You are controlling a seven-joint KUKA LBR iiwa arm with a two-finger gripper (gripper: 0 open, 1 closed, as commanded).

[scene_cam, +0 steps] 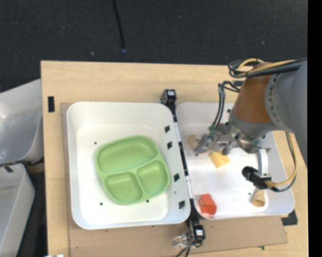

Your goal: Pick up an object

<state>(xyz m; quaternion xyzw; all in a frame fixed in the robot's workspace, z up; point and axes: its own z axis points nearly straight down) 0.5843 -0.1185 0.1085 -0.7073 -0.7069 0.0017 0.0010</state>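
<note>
The wooden worktop [123,82] carries two white bins side by side. The left bin [83,122] holds a green plate [131,168] with three compartments, lying flat near its middle. The grey arm [268,98] with its orange band comes in from the right and reaches down over the far part of the right bin [230,194]. The hand [217,142] sits low over that bin's floor; whether it is spread or pressed together I cannot tell from here. Just beside the hand, on its near side, lies a yellow block [220,159]. A small tan piece [192,141] lies to the hand's left. A red block [206,205] rests in the near left corner, and a tan piece [258,197] lies near the right corner.
</note>
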